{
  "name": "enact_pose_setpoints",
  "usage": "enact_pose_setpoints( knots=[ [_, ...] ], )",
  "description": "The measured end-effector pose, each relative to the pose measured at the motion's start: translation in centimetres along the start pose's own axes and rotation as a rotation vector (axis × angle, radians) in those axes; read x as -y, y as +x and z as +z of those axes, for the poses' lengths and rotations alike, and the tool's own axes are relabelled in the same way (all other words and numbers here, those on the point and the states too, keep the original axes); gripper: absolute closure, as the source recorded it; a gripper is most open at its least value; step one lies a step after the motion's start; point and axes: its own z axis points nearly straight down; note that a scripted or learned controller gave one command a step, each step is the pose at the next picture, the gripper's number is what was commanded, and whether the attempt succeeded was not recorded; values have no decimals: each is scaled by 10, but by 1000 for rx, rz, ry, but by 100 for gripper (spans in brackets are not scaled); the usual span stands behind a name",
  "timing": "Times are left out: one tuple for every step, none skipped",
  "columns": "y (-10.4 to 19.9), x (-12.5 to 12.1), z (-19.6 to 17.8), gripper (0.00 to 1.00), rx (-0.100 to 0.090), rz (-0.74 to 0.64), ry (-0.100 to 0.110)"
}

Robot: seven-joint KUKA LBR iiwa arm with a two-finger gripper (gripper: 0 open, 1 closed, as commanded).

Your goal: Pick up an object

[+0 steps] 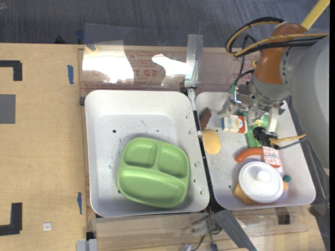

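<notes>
My gripper [245, 107] hangs low over the back of the right bin [303, 192], under the grey wrist with the orange band. Just below it lies a small white carton with red print [233, 123], close to or touching the gripper. A green object [258, 136] sits to the carton's right, partly under the gripper. Nearby are a yellow lemon-like piece [211, 141], a brown piece [204, 117], an orange carrot-like piece [248, 155], a white and red packet [271, 157] and a white round lidded bowl [260, 181].
The left bin [99, 114] holds a green divided plate [154, 171]. The ridge between the bins [200, 150] runs just left of the yellow piece. Cables loop above the wrist. Wooden bench surface lies to the left.
</notes>
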Motion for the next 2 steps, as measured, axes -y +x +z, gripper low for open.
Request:
enact_pose_setpoints(
  knots=[
    [78, 29, -65, 100, -1, 287, 0],
    [64, 51, -63, 100, 2, 330, 6]
  ],
)
